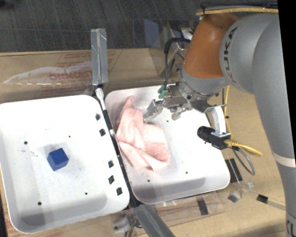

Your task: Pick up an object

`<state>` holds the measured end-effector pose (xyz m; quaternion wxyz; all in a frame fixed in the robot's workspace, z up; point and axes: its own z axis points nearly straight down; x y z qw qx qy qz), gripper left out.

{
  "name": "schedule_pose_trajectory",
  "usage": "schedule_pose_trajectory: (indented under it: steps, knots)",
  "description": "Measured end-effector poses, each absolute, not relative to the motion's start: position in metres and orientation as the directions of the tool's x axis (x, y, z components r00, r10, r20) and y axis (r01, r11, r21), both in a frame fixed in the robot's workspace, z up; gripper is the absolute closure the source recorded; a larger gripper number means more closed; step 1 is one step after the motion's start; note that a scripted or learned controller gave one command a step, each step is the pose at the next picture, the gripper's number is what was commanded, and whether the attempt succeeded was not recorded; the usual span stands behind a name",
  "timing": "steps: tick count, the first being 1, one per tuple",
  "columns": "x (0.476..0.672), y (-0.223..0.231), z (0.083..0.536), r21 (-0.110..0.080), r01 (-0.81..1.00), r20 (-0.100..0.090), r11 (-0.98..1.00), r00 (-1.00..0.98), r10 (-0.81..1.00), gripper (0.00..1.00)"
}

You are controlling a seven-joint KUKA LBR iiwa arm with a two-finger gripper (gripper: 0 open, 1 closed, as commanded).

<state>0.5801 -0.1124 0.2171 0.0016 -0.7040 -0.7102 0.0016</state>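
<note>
Right bin (197, 181) holds pink cloth (139, 137) beneath the hand (163, 113).

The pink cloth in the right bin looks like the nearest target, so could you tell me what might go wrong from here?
The gripper hangs over the upper right edge of the pink cloth, not its middle, so a grasp may pinch only a loose fold that could slip free. The cloth lies bunched against the divider between the bins, so lifting could drag it over that wall. The blue cube sits far off in the left bin, a long reach if the cloth try fails.
</note>
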Motion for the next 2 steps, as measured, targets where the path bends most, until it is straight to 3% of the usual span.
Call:
schedule_pose_trajectory:
  steps: [1,2]
  knots:
    - [0.581,-0.112,0.226,-0.006,1.000,0.000,0.013,-0.013,1.000,1.00]
    - [0.583,-0.137,0.220,-0.002,0.999,0.000,0.032,-0.032,0.999,1.00]
